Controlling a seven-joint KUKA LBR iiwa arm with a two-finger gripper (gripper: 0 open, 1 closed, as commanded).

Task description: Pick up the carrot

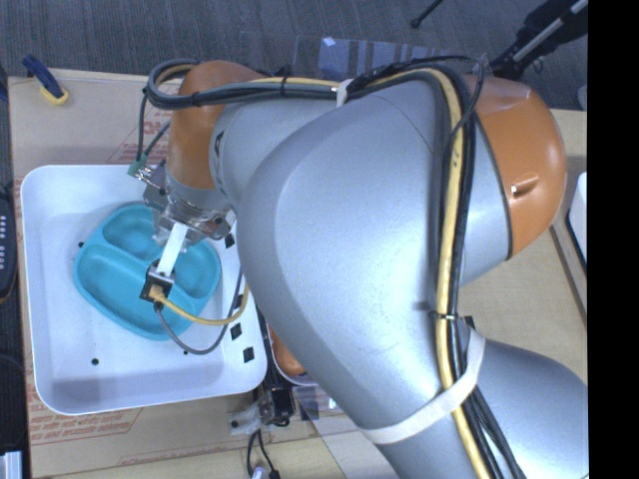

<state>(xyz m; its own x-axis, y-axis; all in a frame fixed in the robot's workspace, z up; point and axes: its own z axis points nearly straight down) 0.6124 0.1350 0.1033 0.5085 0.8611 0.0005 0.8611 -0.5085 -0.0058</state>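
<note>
1. arm [399, 267]: the grey body and the orange band reach in from the right and cover most of the view, with cables running along the top. the wrist hangs over the left bin.
2. bench [90, 98]: a brown surface shows along the far side behind the left bin and along the near edge under it.
3. left bin [60, 367]: white and shallow, at the left of the view. its right side and far right corner go under the arm. a few small dark specks dot its floor.
4. blue dish [115, 272]: a teal piece with two hollows, lying flat on the floor of the left bin, toward its far right part. its right edge runs under the wrist.
5. right bin [577, 213]: only a white sliver of rim shows past the arm at the right.
6. gripper [188, 211]: it sits under the wrist, above the far right edge of the blue dish. the arm hides it from this angle, so open or closed cannot be told, and no object is seen in it.
7. orange patch [288, 355]: small and shadowed, under the arm just right of the left bin's near right corner. cannot tell whether it is the carrot. it is well apart from the gripper.
8. blue clamp [45, 78]: it has a yellow tip and lies on the bench at the far left corner.
</note>
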